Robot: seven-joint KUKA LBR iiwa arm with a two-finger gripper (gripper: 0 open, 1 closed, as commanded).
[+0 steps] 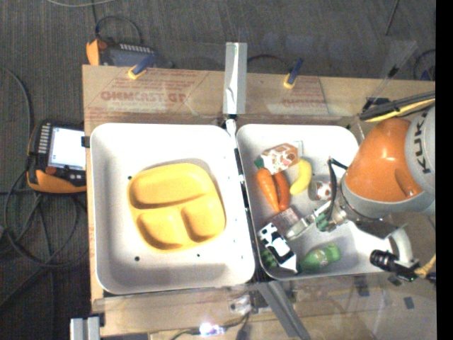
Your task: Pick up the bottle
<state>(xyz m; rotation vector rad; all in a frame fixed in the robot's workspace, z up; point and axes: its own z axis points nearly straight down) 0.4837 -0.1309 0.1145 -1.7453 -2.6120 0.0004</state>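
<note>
Bottle (320,256), green and lying on its side, rests near the front edge of the right bin (354,139), just in front of and slightly left of the tool (322,222), which hangs above the bin floor apart from it; whether the tool is apart or together cannot be told. Left of the bottle lies a black-and-white cow-patterned carton (276,243), behind it two carrots (272,188) and a banana (302,177), while the left bin (106,211) holds a yellow divided tray (177,204).
</note>
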